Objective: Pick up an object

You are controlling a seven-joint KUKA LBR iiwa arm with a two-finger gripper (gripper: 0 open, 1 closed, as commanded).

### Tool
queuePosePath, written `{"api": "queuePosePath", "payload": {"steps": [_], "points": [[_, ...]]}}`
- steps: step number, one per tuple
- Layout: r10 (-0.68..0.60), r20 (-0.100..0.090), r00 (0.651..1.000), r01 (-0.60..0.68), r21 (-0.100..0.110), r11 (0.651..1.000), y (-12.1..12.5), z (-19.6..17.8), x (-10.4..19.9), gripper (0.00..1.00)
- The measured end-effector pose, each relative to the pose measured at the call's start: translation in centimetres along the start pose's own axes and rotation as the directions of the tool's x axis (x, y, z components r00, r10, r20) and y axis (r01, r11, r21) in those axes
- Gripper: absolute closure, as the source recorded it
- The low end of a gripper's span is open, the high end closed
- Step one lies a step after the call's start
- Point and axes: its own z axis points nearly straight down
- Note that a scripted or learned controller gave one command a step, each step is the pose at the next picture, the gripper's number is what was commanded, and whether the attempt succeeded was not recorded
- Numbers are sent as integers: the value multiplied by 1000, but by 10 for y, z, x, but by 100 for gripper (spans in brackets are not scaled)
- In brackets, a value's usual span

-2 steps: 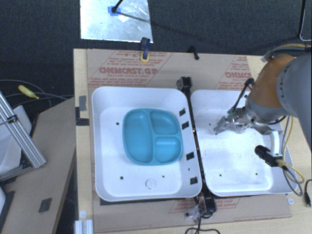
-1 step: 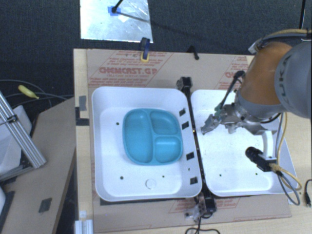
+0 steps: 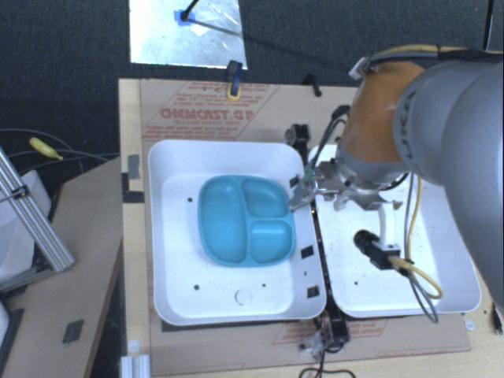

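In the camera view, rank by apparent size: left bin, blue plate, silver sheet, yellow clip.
1. Left bin
2. Blue plate and silver sheet: look similar, and the sheet lies farther from the camera, so unranked
3. Yellow clip

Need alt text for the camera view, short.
A blue divided plate lies in the left white bin. The grey arm's gripper sits at the plate's right rim, over the seam with the right bin.
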Motion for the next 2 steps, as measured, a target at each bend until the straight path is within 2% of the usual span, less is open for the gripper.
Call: {"api": "queuePosePath", "payload": {"steps": [1,2], "points": [[12,3,1000,-12,8,1000,-78,0,-13,0],[7,3,1000,-7,-1,1000,-74,-11,-12,100]]}}
